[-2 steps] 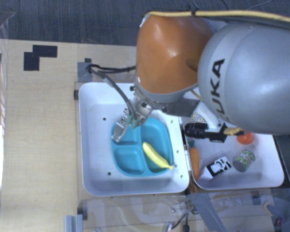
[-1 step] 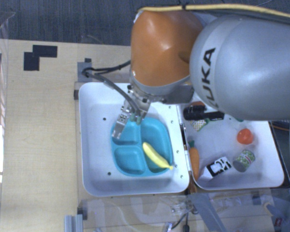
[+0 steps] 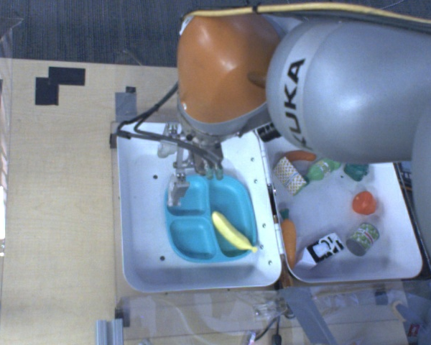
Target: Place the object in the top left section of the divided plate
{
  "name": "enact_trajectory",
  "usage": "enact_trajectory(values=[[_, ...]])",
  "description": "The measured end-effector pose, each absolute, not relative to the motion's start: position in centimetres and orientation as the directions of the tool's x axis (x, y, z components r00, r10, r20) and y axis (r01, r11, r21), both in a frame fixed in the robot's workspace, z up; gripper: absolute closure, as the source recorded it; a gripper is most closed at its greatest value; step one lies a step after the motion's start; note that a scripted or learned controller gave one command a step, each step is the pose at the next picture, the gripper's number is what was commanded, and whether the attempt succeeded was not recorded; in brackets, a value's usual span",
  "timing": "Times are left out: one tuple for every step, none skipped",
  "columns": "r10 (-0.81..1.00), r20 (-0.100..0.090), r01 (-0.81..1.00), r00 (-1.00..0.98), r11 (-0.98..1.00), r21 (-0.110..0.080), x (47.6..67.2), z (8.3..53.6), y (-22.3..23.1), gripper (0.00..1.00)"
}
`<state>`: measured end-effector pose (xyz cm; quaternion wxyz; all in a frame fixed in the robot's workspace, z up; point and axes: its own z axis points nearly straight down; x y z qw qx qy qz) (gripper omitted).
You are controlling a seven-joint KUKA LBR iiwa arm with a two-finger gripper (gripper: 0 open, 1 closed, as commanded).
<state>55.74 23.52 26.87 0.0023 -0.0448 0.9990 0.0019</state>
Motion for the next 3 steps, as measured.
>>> enact_trajectory(values=[[-0.253, -0.003, -0.253, -0.967, 0.967, 0.003, 52.37, 24.06, 23.5, 0.0], [-0.249, -0.008, -0.249, -0.969, 0.969, 0.007, 52.55, 25.0, 23.63, 1.0], [-0.249, -0.008, -0.249, -0.968, 0.968, 0.007, 52.55, 25.0, 23.64, 0.0]])
